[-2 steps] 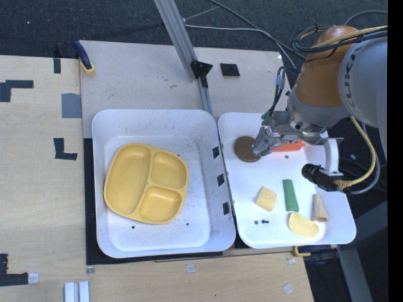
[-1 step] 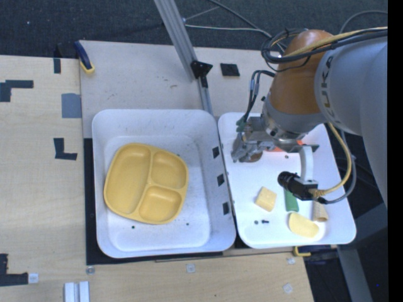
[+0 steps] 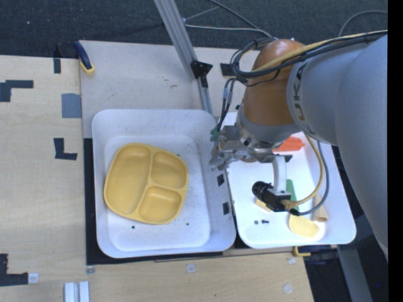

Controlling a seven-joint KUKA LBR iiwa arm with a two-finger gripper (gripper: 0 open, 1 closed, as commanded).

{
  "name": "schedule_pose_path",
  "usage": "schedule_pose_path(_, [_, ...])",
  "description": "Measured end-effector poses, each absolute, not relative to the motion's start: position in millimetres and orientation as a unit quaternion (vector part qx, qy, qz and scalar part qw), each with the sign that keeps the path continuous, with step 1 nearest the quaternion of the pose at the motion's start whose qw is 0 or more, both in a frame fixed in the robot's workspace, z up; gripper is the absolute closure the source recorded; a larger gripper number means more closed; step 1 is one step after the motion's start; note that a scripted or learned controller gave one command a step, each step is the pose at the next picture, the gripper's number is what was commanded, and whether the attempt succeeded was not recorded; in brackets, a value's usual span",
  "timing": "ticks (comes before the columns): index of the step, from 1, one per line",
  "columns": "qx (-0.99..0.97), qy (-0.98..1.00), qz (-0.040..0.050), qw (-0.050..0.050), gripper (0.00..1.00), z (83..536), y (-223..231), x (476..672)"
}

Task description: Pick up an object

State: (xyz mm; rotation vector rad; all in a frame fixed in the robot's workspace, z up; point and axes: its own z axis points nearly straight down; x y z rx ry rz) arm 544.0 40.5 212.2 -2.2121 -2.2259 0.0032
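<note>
My gripper (image 3: 221, 155) hangs over the left edge of the right bin (image 3: 340, 231), close to the wall between the two bins. Nothing can be made out in its grasp. Behind the wrist an orange object (image 3: 292, 145) peeks out in the right bin. A small green piece (image 3: 289, 187) lies lower down, and a pale yellow object (image 3: 305, 226) rests near the bin's front right. A yellow divided plate (image 3: 146, 182) lies flat in the left bin (image 3: 107, 121), to the left of the gripper.
The arm's grey body and orange band (image 3: 277, 87) cover most of the right bin. A slanted metal post (image 3: 182, 43) stands behind the bins. A few small dark specks (image 3: 261, 222) lie on the right bin's floor.
</note>
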Motion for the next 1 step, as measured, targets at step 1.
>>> schedule_pose_path(1, [-0.705,-0.710,0.0007,0.002,1.00,218.3,85.3,530.3])
